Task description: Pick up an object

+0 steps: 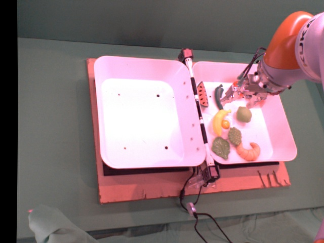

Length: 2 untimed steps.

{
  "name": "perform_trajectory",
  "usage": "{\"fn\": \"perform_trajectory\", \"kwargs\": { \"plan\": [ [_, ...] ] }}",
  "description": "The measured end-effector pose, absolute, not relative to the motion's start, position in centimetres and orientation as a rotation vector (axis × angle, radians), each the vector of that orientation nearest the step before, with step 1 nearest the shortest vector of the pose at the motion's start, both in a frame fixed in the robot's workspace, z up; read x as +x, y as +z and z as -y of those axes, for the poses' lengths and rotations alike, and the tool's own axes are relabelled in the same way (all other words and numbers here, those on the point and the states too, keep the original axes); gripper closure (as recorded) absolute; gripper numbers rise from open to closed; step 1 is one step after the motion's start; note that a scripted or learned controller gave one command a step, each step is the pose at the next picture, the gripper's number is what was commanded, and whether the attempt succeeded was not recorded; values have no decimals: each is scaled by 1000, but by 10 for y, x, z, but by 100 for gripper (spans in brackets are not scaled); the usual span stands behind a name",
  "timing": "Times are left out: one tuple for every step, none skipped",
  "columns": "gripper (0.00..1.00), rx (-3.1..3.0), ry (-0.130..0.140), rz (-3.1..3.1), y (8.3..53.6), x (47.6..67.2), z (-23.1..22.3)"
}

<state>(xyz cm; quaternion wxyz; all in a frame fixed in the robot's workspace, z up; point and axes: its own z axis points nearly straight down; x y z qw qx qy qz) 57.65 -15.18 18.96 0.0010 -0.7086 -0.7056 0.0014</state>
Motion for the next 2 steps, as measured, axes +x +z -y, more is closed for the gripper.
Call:
{"fn": "perform_trajectory", "kwargs": {
  "plan": [
    [0,-2225,5,2215,140,582,161],
    [0,-2234,-8,2227,110,586,163]
  ]
}}
